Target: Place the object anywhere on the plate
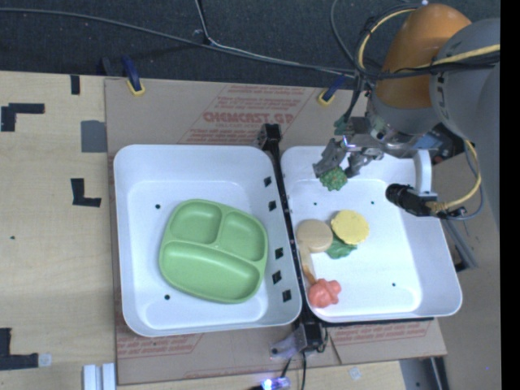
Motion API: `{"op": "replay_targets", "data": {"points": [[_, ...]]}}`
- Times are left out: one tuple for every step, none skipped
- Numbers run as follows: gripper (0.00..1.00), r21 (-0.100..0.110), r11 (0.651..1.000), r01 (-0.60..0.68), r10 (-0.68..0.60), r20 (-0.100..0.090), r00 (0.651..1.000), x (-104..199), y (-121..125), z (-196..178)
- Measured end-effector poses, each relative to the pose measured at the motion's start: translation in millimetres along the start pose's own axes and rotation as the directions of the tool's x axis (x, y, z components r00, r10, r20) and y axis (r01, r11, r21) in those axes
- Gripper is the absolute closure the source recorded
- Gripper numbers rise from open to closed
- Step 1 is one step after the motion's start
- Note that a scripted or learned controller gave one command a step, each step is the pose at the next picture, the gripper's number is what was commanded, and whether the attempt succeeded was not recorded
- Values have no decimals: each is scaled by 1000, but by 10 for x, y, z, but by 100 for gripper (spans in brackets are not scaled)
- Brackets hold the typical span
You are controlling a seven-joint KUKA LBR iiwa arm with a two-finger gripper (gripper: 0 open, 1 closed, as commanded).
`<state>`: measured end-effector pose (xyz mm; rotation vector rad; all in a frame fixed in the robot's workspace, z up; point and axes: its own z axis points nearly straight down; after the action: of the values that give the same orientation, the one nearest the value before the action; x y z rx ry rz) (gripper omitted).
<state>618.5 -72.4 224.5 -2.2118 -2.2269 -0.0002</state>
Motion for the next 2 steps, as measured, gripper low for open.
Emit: {"op": "replay_targets", "data": {"points": [[100, 0, 1000, 0, 0, 1, 1000, 536, -108, -82], [100, 1, 1000, -2, 2, 2, 1000, 1008, -236, -75]]}}
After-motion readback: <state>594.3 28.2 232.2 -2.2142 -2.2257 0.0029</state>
